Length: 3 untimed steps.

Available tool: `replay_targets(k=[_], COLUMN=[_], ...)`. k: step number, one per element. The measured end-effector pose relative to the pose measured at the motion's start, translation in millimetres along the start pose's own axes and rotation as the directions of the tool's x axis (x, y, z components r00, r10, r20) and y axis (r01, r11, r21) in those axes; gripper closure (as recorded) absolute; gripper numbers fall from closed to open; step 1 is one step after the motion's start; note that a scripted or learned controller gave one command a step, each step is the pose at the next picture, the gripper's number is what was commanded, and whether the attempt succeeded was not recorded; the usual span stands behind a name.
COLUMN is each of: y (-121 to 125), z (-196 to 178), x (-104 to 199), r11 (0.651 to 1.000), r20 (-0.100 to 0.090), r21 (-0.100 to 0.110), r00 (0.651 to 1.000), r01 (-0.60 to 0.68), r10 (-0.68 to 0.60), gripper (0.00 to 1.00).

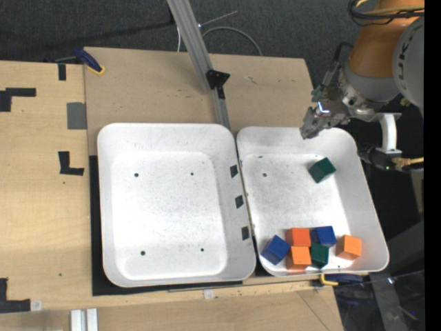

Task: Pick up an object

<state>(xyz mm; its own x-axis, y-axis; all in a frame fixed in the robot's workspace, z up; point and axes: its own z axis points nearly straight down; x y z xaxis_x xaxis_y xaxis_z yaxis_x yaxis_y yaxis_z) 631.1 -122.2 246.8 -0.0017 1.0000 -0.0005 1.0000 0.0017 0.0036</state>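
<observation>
We look down on a wooden bench [158,88] carrying two shallow white bins side by side; the left bin [110,150] sits beside the right bin [365,205], their inner rims touching along the middle. The arm [382,47] reaches in from the right, grey with an orange band above the wrist; its pincer [313,126] hangs over the upper rim of the right bin, near that bin's far right corner; the tip is small and dark, and we cannot tell how it is set, nor do we see anything in it.

The things to pick lie in the right bin; a dark green block [321,169] lies alone in the upper part, tilted, below and a little right of the pincer and apart from it. The rest are crowded along the near edge; a blue block [275,248] sits at the left of the cluster, turned on a slant; just beside it two orange blocks stand one behind the other, the farther orange block [300,236] and the nearer orange block [300,256] touching; to their right a second blue block [324,235] sits behind a second green block [319,254]; a third orange block [350,246] lies at the right end, just beside them.

A grey metal bar [193,36] slants down from the top edge to the gap between the bins; a thin white cable [234,29] loops beside it.
</observation>
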Motion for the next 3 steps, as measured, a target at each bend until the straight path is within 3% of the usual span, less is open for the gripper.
replay_targets(k=[2, 3], y=[-15.5, -33.1], z=[4.0, 3.3], x=[91.5, 152.0], r11=[1.000, 1.000], r20=[-0.002, -0.003], r21=[0.006, 0.006], r00=[1.000, 1.000], r01=[0.003, 0.006], r10=[-0.003, -0.006], gripper=[1.00, 1.00])
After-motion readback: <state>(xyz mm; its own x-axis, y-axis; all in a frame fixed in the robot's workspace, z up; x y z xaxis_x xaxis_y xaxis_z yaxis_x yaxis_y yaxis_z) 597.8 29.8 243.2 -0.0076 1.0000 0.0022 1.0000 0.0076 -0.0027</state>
